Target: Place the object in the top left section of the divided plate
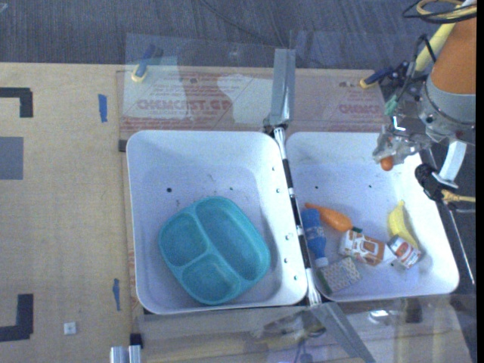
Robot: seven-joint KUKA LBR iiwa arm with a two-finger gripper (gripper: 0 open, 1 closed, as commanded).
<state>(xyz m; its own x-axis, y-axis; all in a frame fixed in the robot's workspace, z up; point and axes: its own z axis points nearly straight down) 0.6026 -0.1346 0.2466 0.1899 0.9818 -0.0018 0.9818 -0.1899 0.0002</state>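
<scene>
The end effector hangs above the far part of the right bin, pinching a small orange object that peeps out under its tips. The risk, as I judge it, is that so slight a grip lets the piece drop on the way across the divider to the teal divided plate in the left bin, or that it lands in the wrong section. It looks tiny, rounded and bright orange, mostly hidden.
</scene>
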